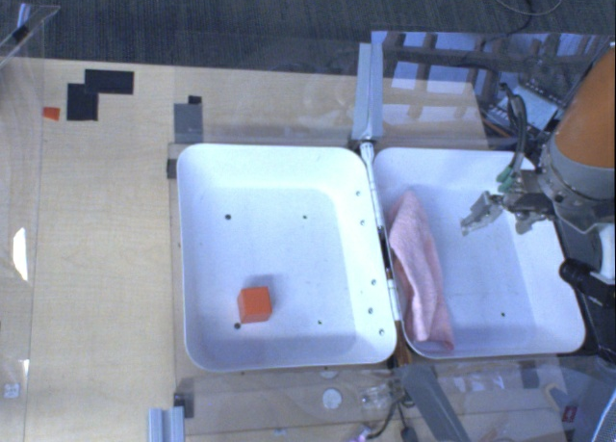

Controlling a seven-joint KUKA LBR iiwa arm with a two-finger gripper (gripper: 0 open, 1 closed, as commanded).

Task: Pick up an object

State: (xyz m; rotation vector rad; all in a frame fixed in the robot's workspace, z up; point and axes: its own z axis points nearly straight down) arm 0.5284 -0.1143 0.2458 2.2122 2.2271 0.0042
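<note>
Left bin [192,267]: 1 orange block [255,304] near front-left, likely light, rigid, take by flat opposite sides. Right bin [539,334]: pink cloth [420,272] along left wall, soft, limp, pinch a fold. Gripper [484,213] above right bin, fingers apart, nothing held

Two bins sit side by side on the worktop [96,267]. The left bin [279,166] holds a small block [255,304] toward its front left. In the right bin [539,334], a cloth [421,272] lies along the left wall, with the gripper [500,207] above the bin to the cloth's right.
</note>
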